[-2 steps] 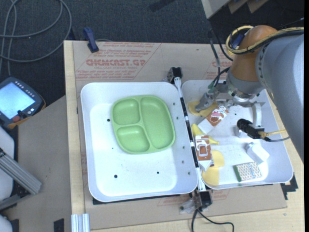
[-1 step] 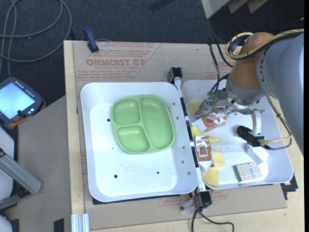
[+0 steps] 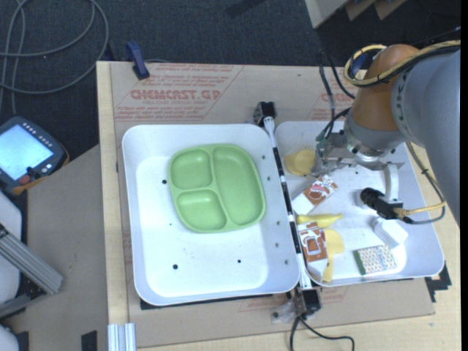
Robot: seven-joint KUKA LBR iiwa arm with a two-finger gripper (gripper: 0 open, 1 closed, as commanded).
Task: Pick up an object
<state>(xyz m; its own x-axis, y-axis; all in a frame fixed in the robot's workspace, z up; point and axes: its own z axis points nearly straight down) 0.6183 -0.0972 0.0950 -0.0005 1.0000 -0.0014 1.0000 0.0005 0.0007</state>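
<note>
Right bin (image 3: 428,258), end effector (image 3: 327,159) above packets (image 3: 322,190)

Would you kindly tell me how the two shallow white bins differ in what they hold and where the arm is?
The left white bin holds one green three-compartment plate; the right white bin holds several small items, among them a yellow banana-shaped toy and a patterned packet. The grey arm's gripper is above the right bin, not the left. Both are shallow, white and side by side.

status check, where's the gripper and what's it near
Gripper low in right bin, fingers hidden. Nothing seen held. Yellow item and red-white packet right beside it. Green tray in left bin.
</note>
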